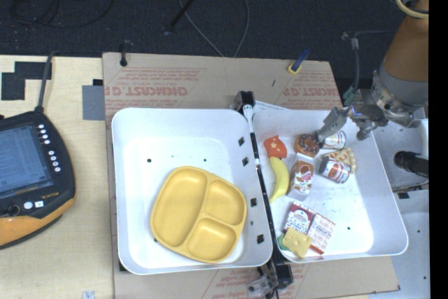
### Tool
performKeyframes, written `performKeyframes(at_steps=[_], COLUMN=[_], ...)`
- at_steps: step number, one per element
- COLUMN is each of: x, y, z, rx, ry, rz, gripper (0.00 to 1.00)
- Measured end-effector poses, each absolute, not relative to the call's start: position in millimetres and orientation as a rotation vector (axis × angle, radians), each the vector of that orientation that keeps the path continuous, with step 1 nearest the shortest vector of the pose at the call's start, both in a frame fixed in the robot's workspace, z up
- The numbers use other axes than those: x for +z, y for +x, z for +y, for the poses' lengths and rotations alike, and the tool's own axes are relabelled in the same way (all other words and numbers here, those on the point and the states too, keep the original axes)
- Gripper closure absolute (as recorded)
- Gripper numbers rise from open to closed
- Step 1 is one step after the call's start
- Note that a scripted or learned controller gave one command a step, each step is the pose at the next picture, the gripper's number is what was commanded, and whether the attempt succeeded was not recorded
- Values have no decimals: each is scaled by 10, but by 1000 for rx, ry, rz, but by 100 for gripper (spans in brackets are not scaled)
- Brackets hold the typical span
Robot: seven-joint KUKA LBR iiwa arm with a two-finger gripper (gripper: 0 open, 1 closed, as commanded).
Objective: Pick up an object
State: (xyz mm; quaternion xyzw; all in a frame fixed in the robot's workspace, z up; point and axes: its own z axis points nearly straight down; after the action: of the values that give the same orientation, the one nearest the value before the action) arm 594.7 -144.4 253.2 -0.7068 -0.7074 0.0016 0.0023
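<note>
Small round snack pack [308, 144] and can [335, 169] lying in right bin [392, 234], beside banana [279, 177] and tomato [276, 147]. Hand [337, 124] just above snack pack, grasping nothing; open or clenched, cannot tell. Approach step, judged. Next: lowering squarely onto one item, clear of neighbours.

Reaches in from the right edge, arm [409, 38] grey with an orange band above the wrist. Wrist bent down and leftward, low over the far right corner of the scene. Gripper [331, 128] points left and slightly downward, slim grey fingers [334, 124] close together at the tip; whether parted or closed, unclear.
</note>
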Motion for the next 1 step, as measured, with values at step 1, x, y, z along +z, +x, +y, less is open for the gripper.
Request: performKeyframes(at_steps=[1], x=[1428], y=[6063], z=[-1224], rx=[13], ry=[-2210], rz=[-2213], gripper=[0])
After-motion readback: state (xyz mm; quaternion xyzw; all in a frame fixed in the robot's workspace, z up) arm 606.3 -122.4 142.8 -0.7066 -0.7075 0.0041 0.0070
